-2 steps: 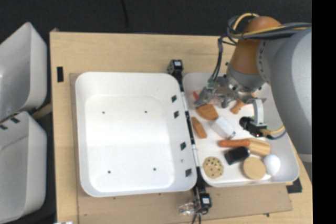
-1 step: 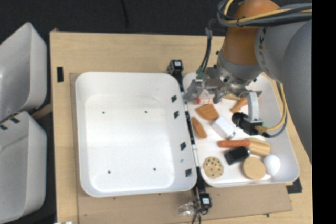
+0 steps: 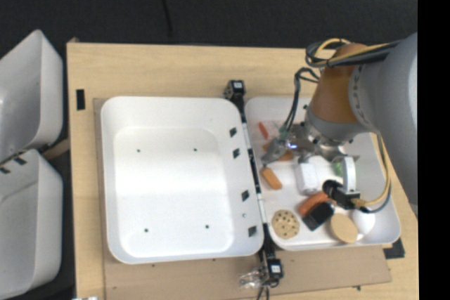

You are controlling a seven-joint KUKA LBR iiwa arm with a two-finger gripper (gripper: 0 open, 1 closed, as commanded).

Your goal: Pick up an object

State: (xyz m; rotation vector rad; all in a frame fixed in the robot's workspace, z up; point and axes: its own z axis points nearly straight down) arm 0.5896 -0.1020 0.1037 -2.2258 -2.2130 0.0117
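At the near edge of the right bin (image 3: 383, 239) a cookie (image 3: 285, 223) and a tan disc (image 3: 344, 227) are seen, with an orange-and-black piece (image 3: 315, 211) lodged between them and slightly farther back. Beyond these, a white block (image 3: 308, 176) is found at the middle of the bin, and an orange cylinder (image 3: 271, 178) is laid just to its left, close to the wall shared with the left bin (image 3: 112, 116). The cylinder's long axis is set at a slant, running from near-right to far-left. The gripper (image 3: 280, 148) is lowered into the bin directly behind the cylinder, just beside its far end, and whether it is wide or narrow cannot be told from this slant; nothing is seen held in it. The cylinder is judged the likeliest thing to be taken, since it lies nearest, a little toward the camera from the gripper, so a short pull toward the near side would be called for, with the grasp set across the slanted axis. Farther back, a thin red stick (image 3: 263, 130) is left lying near the far-left corner, on the other side of the gripper.
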